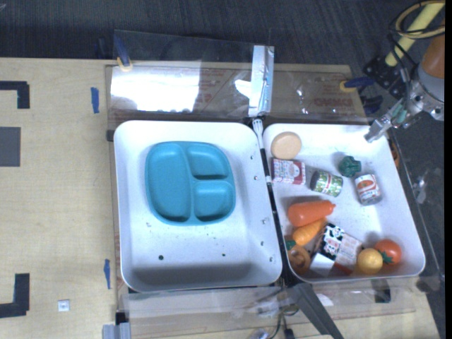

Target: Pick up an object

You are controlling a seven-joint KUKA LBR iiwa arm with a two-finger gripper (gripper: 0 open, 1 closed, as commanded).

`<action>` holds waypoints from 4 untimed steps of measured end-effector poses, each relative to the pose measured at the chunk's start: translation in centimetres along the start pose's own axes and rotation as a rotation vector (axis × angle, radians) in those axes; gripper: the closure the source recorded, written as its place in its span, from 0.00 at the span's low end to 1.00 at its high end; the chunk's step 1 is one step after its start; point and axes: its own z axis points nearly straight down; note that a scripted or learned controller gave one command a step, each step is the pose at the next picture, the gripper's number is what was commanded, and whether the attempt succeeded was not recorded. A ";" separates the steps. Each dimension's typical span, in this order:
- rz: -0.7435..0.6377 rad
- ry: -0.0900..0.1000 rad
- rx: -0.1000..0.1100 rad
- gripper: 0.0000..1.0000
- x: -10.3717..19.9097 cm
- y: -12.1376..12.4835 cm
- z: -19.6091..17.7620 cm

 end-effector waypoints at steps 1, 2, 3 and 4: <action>-0.001 0.003 0.002 0.00 0.1 0.0 0.2; 0.024 0.021 0.012 0.00 1.1 -0.6 9.7; 0.023 0.007 0.002 1.00 0.8 -0.2 8.0; 0.171 0.002 -0.002 1.00 4.8 -0.5 -0.2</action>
